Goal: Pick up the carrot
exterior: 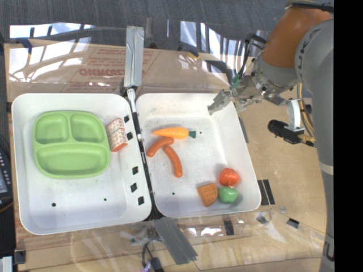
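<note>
Carrot (172, 132) lies lengthwise across the right bin (241, 152), near its back edge; gripper (222, 102) at back right corner, finger state unclear.

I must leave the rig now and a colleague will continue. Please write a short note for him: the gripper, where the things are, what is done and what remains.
Gripper: over the upper right corner of the right bin, holding nothing; whether it is open cannot be told.
Carrot: lies in the right bin, upper middle, green end to the right, apart from the gripper.
Just below it: two sausages. Lower right corner: waffle, tomato, green fruit.
Left bin: green tray and a small can.
Done: nothing yet.
Left: reach the carrot, grasp, lift.
</note>
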Available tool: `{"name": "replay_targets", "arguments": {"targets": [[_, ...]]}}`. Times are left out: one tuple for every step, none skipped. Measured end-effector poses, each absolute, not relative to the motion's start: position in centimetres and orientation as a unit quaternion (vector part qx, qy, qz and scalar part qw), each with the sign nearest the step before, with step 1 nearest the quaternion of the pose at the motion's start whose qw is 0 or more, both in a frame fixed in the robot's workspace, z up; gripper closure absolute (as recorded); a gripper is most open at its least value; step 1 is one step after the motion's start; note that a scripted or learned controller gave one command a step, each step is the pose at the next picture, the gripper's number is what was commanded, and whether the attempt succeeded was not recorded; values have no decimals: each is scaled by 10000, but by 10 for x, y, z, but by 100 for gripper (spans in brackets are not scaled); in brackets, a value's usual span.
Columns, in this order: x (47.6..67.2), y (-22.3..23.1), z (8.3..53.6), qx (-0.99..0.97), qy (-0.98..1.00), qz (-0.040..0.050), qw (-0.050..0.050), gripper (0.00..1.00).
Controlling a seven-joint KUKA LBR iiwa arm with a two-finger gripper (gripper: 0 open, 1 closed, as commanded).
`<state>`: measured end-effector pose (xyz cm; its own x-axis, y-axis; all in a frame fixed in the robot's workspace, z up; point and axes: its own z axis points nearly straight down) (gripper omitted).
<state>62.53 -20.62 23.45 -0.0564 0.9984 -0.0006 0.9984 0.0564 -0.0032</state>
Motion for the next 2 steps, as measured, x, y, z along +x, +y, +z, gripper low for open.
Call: {"name": "replay_targets", "arguments": {"targets": [[568, -209, 142, -7058, -7084, 20, 25, 0], [618, -148, 128, -6874, -7263, 8, 13, 0]]}}
